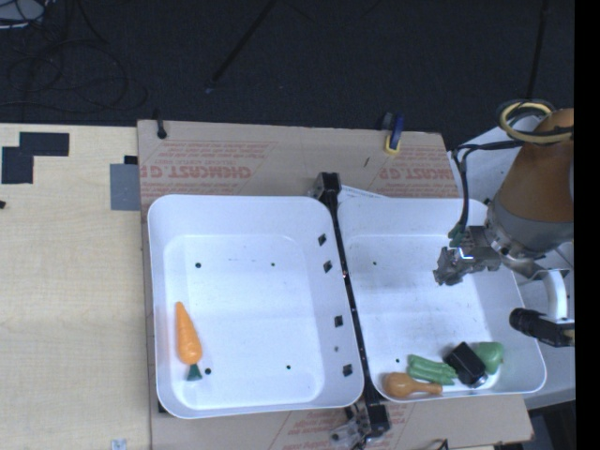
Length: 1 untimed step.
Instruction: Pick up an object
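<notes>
A single fixed camera hangs above the bench and looks down at a slant, far enough back to take in both the left bin (159, 251) and the right bin (534, 378) whole. The cardboard sheet (281, 157) under them and dark floor lie toward the frame's top. The arm (539, 190) comes in from the frame's right side

A carrot (187, 337) lay in the left bin (239, 209); a pear (410, 385), pods (432, 370) and a block (466, 363) clustered at the right bin's (412, 212) near edge.
</notes>
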Available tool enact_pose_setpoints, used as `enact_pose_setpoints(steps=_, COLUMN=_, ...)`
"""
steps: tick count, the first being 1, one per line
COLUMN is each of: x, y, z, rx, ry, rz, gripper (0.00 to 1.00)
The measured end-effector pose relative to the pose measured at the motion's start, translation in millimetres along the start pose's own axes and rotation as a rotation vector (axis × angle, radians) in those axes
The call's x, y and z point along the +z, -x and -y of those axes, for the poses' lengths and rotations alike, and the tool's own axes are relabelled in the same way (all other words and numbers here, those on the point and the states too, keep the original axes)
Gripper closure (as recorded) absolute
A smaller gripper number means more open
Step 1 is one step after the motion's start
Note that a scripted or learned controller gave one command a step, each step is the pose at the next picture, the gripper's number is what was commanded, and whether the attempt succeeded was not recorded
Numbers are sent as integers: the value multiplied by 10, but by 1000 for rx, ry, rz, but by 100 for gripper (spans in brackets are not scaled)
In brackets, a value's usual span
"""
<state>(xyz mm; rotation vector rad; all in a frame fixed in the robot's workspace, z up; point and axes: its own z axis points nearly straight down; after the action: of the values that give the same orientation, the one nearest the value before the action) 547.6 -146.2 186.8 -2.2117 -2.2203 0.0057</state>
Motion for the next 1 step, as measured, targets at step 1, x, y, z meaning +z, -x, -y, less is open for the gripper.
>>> enact_pose_setpoints(steps=1, x=-165, y=30, z=23, rx=6, ry=2, rz=1, gripper=100)
